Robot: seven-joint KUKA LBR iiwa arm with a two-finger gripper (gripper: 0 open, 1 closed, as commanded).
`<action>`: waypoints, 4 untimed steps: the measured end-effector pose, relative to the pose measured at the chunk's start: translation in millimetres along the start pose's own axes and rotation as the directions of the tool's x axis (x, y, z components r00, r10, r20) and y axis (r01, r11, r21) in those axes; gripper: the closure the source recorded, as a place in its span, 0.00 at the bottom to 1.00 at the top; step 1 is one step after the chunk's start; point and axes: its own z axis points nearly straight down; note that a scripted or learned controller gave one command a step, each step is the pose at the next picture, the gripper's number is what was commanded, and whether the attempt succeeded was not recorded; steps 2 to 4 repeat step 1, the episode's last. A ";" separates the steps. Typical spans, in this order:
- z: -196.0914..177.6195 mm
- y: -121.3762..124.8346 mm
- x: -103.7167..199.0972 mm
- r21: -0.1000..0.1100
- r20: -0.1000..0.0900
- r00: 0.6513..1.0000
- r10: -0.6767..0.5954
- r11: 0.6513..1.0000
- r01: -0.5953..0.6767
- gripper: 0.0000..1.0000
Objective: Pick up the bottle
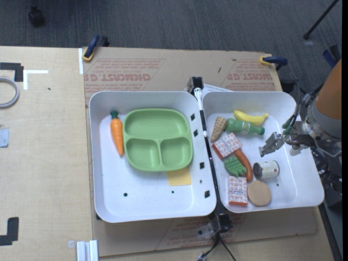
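The green bottle lies upper in the right bin; the end effector hovers right of it, fingers spread, gripping nothing.

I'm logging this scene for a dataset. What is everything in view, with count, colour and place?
Shallow plastic bins: two, white, side by side on the bench.
Divided plastic plate: one, light green, left bin.
Toy carrot: one, orange, left of the plate.
Flat square piece: one, yellow, below the plate.
Small plastic bottle: one, green, right bin, lying down.
Toy banana: one, yellow, right bin, above the bottle.
Round disc: one, tan, right bin, near edge.
Clamps: two, blue and yellow, on the cardboard's far corners.
Arm's tool: one, grey, over the right bin.
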 end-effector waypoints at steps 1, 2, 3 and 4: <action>-9.5 0.9 -0.2 0.000 0.001 1.000 0.000 1.000 0.000 1.00; -9.5 0.9 -0.2 0.000 0.001 1.000 0.000 1.000 0.000 1.00; -9.5 0.9 -0.2 0.000 0.001 1.000 0.000 1.000 0.000 1.00; -9.5 0.9 -0.2 0.000 0.001 1.000 0.000 1.000 0.000 1.00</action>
